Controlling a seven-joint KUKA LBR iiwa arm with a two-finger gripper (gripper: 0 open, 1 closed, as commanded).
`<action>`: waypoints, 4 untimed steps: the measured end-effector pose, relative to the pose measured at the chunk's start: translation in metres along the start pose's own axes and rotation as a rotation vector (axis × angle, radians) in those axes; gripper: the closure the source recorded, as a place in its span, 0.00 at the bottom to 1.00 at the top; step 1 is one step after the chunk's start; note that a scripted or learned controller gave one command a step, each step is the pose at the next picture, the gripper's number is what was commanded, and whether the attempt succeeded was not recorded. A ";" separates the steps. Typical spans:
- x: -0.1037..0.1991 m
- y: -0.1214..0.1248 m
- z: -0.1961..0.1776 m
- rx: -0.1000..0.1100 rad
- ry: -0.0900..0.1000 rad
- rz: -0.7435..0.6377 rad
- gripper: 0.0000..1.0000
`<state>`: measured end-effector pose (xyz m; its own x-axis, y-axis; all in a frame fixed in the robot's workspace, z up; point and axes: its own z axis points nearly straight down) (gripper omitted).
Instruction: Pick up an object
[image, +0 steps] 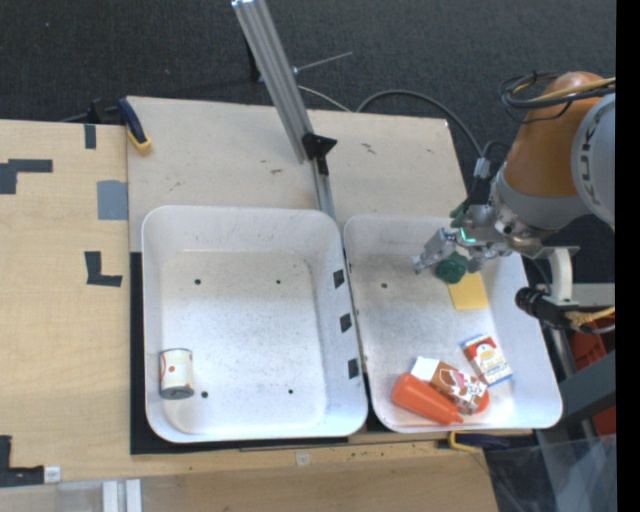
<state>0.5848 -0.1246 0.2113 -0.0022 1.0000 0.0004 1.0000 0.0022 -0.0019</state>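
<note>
Reaching in from the right, the arm (560, 150) hangs its gripper (447, 256) over the right bin (385, 330), just above a dark green object (452, 268) beside a yellow card (468, 292). Whether the jaws are spread or closed on anything I cannot tell. An orange carrot-shaped toy (422, 398), a red-and-white packet (487, 360) and a small white block (425, 369) sit near the front. A small can (176, 373) lies alone in the left bin (240, 320). The green piece is small and rounded, so it could likely slip aside.
</note>
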 end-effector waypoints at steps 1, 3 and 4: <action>0.010 -0.002 0.059 0.006 0.000 0.000 0.00; 0.017 -0.010 0.122 -0.001 -0.001 0.001 0.00; 0.017 -0.010 0.112 0.000 0.000 0.000 1.00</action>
<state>0.5746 -0.1074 0.0989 -0.0023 1.0000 0.0002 1.0000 0.0023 -0.0021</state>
